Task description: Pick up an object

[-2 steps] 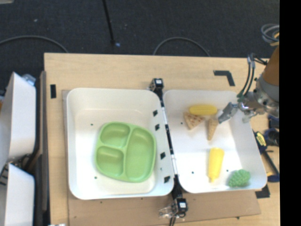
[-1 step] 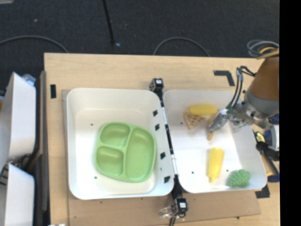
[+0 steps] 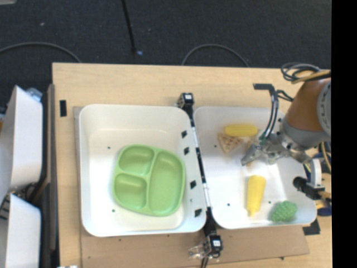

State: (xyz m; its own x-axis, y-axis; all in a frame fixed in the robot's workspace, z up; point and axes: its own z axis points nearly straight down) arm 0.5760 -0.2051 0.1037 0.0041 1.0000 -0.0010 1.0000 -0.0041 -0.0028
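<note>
Corn cob [image 3: 255, 194] lies mid-bin, clear floor leftward; claw [image 3: 252, 156] hangs just above it, grip state unreadable.

Right bin crowded at its middle and far side, left bin open around the tray.

In the right bin [image 3: 223, 216], the gripper [image 3: 257, 154] hangs over the middle, with the wedge [image 3: 230, 143] and the yellow piece [image 3: 241, 130] close on its far-left side, touching each other. The corn [image 3: 255, 194] lies just below the gripper, and the broccoli [image 3: 284, 211] sits in the near right corner, a narrow gap between them. The bin's left strip, along the divider [image 3: 196, 161], lies bare floor. In the left bin [image 3: 95, 127], the green tray [image 3: 149, 180] takes the near middle; the far strip and left side stay open.
</note>
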